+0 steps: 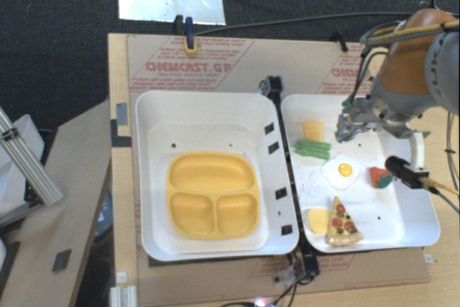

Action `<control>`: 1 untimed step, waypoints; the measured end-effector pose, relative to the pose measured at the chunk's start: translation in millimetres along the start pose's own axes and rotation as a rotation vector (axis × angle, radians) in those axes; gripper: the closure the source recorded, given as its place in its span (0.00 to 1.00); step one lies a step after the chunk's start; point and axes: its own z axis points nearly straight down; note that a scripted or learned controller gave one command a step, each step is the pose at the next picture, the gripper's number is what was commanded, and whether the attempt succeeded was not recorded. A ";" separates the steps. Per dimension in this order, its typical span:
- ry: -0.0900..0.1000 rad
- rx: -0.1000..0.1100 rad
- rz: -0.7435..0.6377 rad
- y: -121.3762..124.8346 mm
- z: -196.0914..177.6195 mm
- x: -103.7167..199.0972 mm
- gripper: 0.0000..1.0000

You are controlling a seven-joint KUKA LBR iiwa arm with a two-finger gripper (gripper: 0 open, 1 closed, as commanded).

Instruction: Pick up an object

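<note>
Red lettering on the board (188,68) behind the bins reads "CHEMCAST GP". The gripper (346,127) hangs over the right bin (420,223), near the yellow cheese block (313,131) and green beans (313,148); whether it is parted or closed cannot be told. The arm (413,75) is cut off at the right

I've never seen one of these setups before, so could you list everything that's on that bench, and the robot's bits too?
Bins: two, white, side by side on the bench.
Divided tray: one, yellow, in the left bin.
Cheese square: one, yellow, right bin, far side.
Green beans: one bunch, green, beside it.
Fried egg: one, white and yellow, right bin, centre.
Strawberry: one, red, right of the egg.
Pizza slice: one, near edge.
Yellow piece: one, left of the pizza.
Arm: grey and orange.
Gripper: above the right bin.
</note>
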 end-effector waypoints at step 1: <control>0.000 0.003 0.002 -3.8 -46.4 -6.4 1.00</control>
